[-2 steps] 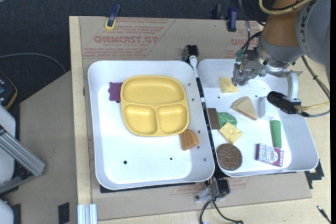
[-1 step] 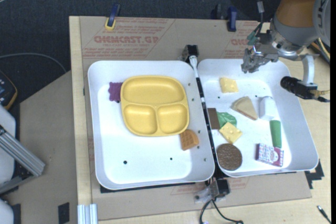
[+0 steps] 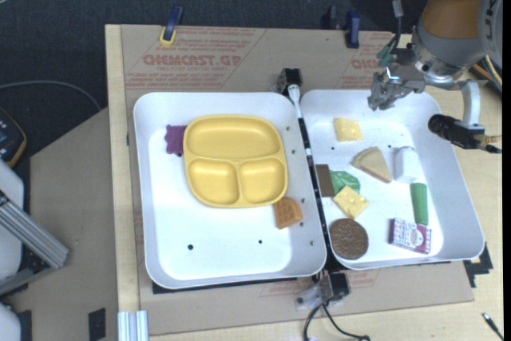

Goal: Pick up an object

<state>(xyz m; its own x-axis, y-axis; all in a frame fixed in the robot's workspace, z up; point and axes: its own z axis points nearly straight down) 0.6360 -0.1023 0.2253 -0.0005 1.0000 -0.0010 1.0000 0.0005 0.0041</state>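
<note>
The end effector (image 3: 383, 97), whose state cannot be told, is seen over the right bin (image 3: 455, 172), where a cheese cube (image 3: 346, 128), wedge (image 3: 373, 164) and marker (image 3: 419, 202) are scattered on the tabletop (image 3: 231, 52).

Two white bins (image 3: 160, 251), one yellow tray (image 3: 235, 160)

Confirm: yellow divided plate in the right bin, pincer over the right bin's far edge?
Wrong bin for the plate. The camera view shows the yellow divided plate in the left bin. The pincer is over the right bin's far edge, as stated.
</note>
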